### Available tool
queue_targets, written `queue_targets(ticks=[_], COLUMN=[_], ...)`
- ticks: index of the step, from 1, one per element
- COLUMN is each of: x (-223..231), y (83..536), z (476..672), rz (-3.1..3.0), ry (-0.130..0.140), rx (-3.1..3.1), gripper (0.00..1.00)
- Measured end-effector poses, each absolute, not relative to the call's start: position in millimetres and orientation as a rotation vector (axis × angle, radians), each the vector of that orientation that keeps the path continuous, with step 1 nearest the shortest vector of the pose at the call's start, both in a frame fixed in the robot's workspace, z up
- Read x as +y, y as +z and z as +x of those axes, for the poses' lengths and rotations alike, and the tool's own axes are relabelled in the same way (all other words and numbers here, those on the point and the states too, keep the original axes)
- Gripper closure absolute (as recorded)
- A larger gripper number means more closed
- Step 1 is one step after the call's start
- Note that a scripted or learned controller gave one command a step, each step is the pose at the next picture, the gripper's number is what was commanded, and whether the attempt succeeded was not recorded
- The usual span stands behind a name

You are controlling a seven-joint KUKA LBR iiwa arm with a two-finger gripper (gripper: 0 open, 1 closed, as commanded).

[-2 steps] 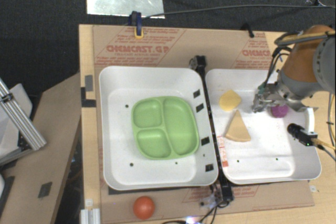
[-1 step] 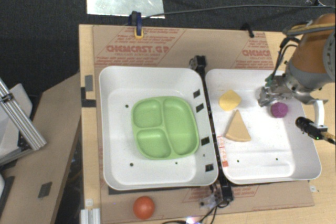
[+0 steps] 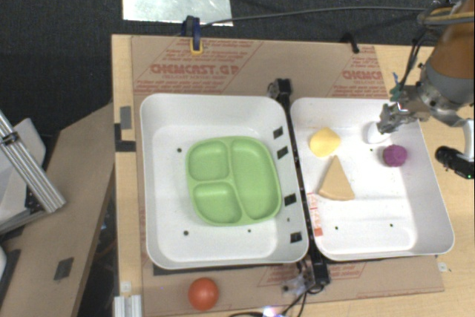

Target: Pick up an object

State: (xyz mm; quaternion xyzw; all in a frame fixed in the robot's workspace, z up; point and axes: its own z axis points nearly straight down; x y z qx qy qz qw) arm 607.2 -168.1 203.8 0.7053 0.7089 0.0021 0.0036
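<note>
Approach step: gripper hovering at right bin's far right, grip state unclear. Next: descending onto purple ball just nearer.

Left bin: green tray. Right bin: yellow ball, tan wedge, purple ball. Pincer over right bin's far edge, near purple ball. Orange ball on bench.
</note>
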Motion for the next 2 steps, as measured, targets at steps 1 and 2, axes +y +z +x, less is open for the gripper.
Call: queue_targets(ticks=[1, 2], x=[-168, -124], y=[258, 251], z=[608.6, 608.6], rz=[2.211, 2.212], ry=[0.005, 0.003], rx=[2.223, 2.230], gripper=[1.00, 1.00])
